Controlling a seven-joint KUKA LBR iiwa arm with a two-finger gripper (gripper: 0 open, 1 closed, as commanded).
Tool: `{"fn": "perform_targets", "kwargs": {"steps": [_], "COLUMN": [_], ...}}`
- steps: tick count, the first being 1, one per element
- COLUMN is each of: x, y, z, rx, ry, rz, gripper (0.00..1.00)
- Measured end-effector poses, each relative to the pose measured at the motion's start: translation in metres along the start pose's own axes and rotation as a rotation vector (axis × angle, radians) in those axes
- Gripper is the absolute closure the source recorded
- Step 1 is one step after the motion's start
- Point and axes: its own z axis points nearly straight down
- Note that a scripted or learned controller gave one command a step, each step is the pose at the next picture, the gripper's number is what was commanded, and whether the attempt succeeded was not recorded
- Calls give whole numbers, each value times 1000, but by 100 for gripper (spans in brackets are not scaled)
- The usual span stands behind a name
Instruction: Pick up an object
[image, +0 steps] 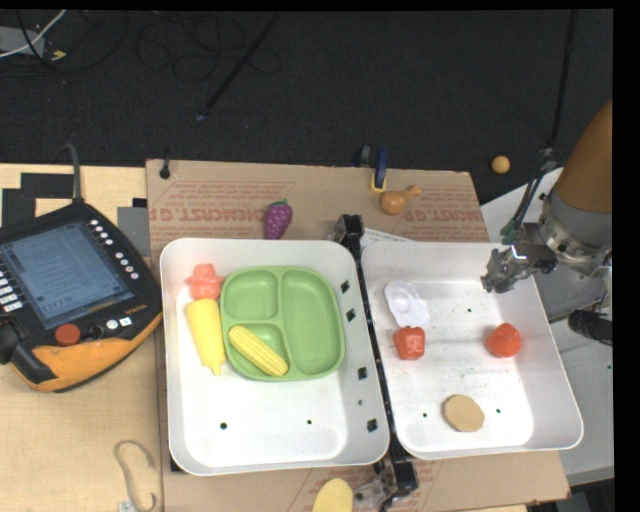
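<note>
- Red and round, a tomato-like toy (504, 340) lies in the right bin (560, 425), near its right wall.
- The gripper (503, 268) hovers over that bin's upper right corner, above and apart from the red toy; nothing shows between its fingers, and I cannot tell whether they stand apart or together.
- A second red toy (409, 343) lies left of the first, just below a white crumpled piece (403, 301).
- A tan disc (464, 412) rests near the bin's front edge.
- The left bin (260, 440) holds a green divided plate (300, 310) with a corn cob (258, 351) in its lower compartment.
- A yellow toy (205, 333) lies beside the plate's left rim, an orange-pink piece (204, 281) at its upper end.
- A purple grape toy (277, 217) sits on the cardboard (220, 200) behind the bins.
</note>
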Motion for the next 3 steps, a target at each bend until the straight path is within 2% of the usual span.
{"fn": "perform_targets", "kwargs": {"steps": [3], "x": [163], "y": [29], "z": [24], "rx": [3], "ry": [2], "rz": [-3], "gripper": [100]}}
